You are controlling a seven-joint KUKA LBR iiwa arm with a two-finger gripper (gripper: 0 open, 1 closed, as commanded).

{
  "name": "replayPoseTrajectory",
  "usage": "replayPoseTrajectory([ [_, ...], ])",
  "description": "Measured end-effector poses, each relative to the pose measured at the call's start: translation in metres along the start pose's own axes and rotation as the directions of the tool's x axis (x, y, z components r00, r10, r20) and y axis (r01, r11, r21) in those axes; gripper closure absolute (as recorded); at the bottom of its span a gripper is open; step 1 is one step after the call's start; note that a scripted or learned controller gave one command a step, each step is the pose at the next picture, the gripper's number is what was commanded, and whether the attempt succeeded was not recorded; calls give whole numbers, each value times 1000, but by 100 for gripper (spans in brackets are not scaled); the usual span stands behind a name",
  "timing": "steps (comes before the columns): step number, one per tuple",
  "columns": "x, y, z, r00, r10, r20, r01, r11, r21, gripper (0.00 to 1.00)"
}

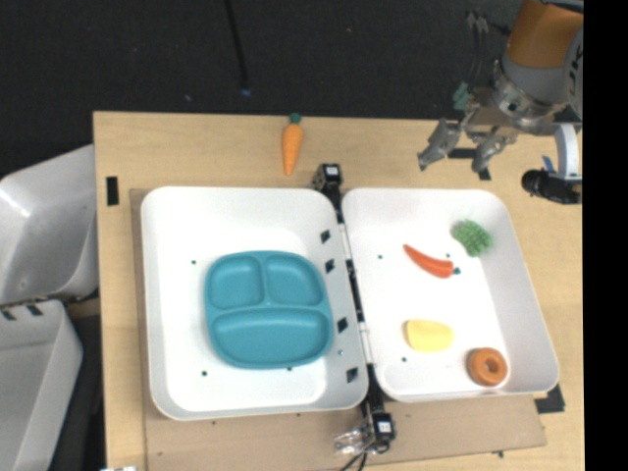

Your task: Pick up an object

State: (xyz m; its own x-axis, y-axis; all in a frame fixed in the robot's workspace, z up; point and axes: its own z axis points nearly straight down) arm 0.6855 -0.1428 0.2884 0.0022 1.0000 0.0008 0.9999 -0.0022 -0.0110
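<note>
Two white bins sit side by side on the bench. The left bin (167,263) holds a big blue plate (267,308) with three parts, right in its middle. The right bin (510,263) holds four small things the arm could pick. A red pepper (430,260) lies near the far edge, and a green leafy bit (472,236) sits close to the far right corner. A yellow piece (429,336) lies near the front edge, and a brown donut (487,366) sits by the front right corner. One carrot (291,144) lies on the bench, past the far edge of the left bin.

What could go wrong? I think the donut and the green bit sit so close to the bin wall that a finger could bump the wall. The pepper is thin and could slip out.

The gripper (463,149) hangs above the bench, past the far edge of the right bin. Its fingers are spread apart. It holds nothing and touches nothing.
</note>
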Motion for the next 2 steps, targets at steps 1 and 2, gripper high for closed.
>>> replayPoseTrajectory([
  [1, 0, 2, -8, 1000, -2, 1, 2, 1000, -13, 0],
  [2, -7, 2, 53, 1000, -1, 3, 1, 1000, -7, 0],
])
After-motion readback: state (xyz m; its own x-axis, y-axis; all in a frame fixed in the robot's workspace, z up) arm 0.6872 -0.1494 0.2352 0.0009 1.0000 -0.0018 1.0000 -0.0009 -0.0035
